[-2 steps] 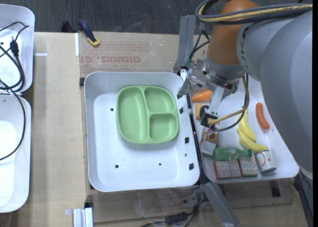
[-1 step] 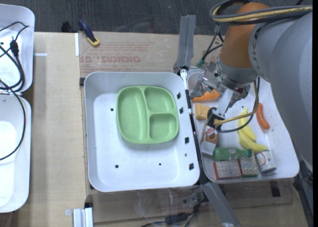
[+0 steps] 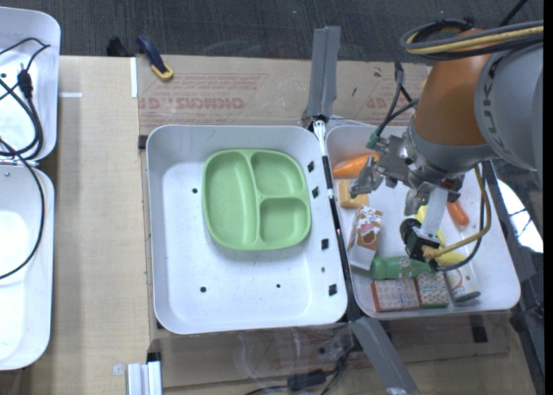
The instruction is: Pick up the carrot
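Biggest risk first: the arm (image 3: 484,99) hangs bulky over the right bin (image 3: 505,285) on the desk (image 3: 95,212). The carrot (image 3: 352,164) lies in that bin's far-left corner, close to the wall shared with the left bin (image 3: 173,298). A descent aimed too far left would likely strike that wall rather than close on the carrot, or push the carrot harder into the corner where it is awkward to straddle.

The green plate (image 3: 257,199) in the left bin is well apart and looks out of harm's way.

Clutter is the next worry. A yellowish block (image 3: 348,193) sits just near of the carrot and a small carton (image 3: 369,229) nearer still, so a sloppy close could catch one of them instead. A smaller orange piece (image 3: 457,212) toward the bin's right side could also be mistaken for the target.

The arm reaches in from the right, its orange band above the far part of the right bin and the wrist pointing down and to the left. The gripper (image 3: 373,179) hovers just right of the carrot, at about the level of its near edge. I cannot tell whether it is open or closed, and nothing visible shows it holding anything.
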### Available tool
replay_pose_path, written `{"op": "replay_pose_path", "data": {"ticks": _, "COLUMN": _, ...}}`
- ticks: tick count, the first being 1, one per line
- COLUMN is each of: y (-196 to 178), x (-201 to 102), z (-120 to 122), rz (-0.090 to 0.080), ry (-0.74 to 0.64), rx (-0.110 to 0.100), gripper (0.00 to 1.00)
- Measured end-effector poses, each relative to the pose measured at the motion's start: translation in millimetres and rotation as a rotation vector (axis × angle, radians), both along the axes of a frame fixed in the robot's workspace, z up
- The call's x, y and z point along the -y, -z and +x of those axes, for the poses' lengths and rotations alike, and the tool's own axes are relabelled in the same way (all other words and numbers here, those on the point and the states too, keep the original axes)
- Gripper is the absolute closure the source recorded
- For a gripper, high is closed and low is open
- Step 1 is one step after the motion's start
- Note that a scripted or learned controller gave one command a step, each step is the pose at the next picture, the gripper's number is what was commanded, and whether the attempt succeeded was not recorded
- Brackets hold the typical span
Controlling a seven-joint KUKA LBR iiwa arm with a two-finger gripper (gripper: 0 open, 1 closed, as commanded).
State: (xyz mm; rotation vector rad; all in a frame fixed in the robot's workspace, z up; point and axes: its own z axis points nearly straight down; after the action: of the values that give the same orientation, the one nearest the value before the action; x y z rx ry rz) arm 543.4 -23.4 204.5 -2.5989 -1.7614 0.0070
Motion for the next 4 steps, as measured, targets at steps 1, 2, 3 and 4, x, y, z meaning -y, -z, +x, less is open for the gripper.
{"op": "replay_pose_path", "data": {"ticks": 1, "y": 14.7, "x": 20.4, "z": 60.0, "rz": -0.001, "ry": 0.064, "rx": 0.000, "gripper": 0.00}}
{"op": "replay_pose_path", "data": {"ticks": 2, "y": -51.4, "x": 69.8, "z": 95.8, "rz": -0.001, "ry": -0.071, "rx": 0.003, "gripper": 0.00}}
{"op": "replay_pose_path", "data": {"ticks": 3, "y": 94.4, "x": 95.9, "z": 100.0, "rz": 0.001, "ry": -0.157, "rx": 0.000, "gripper": 0.00}}
{"op": "replay_pose_path", "data": {"ticks": 4, "y": 74.4, "x": 98.2, "z": 115.6, "rz": -0.001, "ry": -0.248, "rx": 0.005, "gripper": 0.00}}
